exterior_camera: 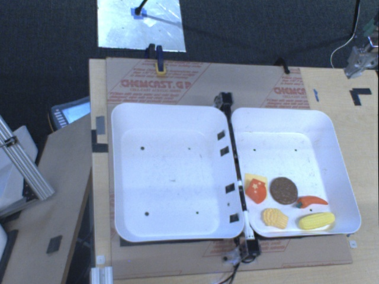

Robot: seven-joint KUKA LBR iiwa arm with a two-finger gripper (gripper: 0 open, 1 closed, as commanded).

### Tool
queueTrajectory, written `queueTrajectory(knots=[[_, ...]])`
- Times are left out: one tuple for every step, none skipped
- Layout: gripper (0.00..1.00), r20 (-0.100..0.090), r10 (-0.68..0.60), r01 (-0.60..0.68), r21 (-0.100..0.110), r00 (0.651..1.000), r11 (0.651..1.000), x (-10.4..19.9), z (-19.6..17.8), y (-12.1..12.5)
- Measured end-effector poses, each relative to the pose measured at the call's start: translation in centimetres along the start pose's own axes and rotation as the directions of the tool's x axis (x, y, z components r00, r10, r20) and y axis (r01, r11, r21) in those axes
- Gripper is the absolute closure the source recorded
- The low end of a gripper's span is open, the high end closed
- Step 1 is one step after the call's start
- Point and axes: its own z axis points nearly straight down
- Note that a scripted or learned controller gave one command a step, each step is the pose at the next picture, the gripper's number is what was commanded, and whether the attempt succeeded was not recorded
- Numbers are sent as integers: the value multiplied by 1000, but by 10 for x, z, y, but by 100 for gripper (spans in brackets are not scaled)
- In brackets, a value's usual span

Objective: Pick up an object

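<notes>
Two white bins sit side by side: the left bin (169, 170) and the right bin (284, 144), whose near end holds five toy foods clustered together, one each of pizza slice (256, 188), brown patty (283, 190), red chili (311, 202), corn cob (316, 220) and ridged yellow piece (275, 218), while the gripper (362, 58) hangs far off at the upper right edge, its grip impossible to tell.

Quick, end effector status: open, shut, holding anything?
Grey end effector: cannot be told; it sits at the view's upper right edge, beyond the right shallow white bin.
</notes>
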Motion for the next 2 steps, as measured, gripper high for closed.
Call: queueTrajectory(knots=[[100,0,0,0,0,1000,1000,0,-6,0],[100,0,0,0,0,1000,1000,0,-11,0]])
